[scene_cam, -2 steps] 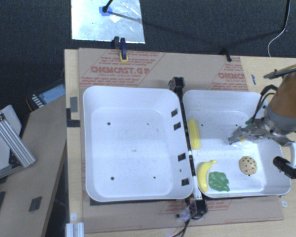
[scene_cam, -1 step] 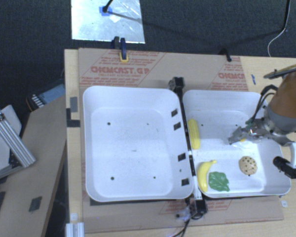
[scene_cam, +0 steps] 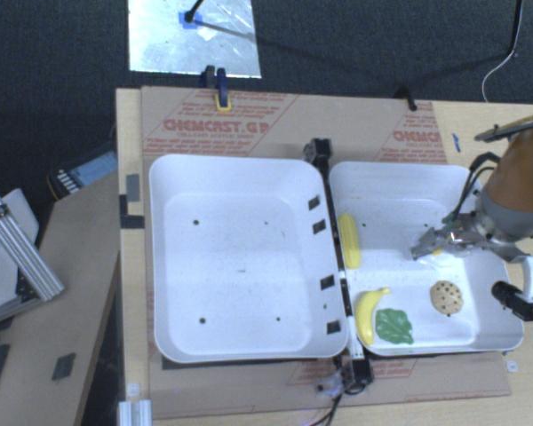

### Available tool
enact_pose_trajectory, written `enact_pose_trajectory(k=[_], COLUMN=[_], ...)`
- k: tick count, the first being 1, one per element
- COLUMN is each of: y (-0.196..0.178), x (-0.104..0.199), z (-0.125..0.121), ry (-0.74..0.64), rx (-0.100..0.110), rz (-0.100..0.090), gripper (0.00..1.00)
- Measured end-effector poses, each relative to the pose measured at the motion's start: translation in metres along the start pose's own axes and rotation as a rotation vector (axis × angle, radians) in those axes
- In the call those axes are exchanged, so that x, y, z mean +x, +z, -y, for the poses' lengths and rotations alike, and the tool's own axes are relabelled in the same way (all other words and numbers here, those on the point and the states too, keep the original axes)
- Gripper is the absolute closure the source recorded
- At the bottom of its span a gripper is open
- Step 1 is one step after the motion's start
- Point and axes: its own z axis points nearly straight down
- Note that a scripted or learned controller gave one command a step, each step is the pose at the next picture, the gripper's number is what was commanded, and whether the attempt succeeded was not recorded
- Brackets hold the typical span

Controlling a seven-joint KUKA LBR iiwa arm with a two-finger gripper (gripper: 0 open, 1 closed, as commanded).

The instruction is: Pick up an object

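Cookie (scene_cam: 445,297), round, speckled, perhaps crumbly

the scene is evenly and fairly brightly lit from above, with a cool, slightly bluish cast. the two white bins (scene_cam: 240,171) come close to washing out, with faint soft shadows along their inner walls. a shiny foil sheet (scene_cam: 194,25) at the top shows patchy glare. the picture is soft and low in detail, and the dark floor (scene_cam: 44,51) looks grainy.
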Motion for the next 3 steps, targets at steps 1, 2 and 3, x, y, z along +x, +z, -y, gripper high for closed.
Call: enact_pose_trajectory(k=[1, 2, 3], y=[0.0000, 0.0000, 0.0000], x=[0.0000, 0.0000, 0.0000], z=[0.0000, 0.0000, 0.0000], ry=[0.000, 0.000, 0.000], rx=[0.000, 0.000, 0.000], rz=[0.000, 0.000, 0.000], gripper=[0.00, 0.00, 0.00])
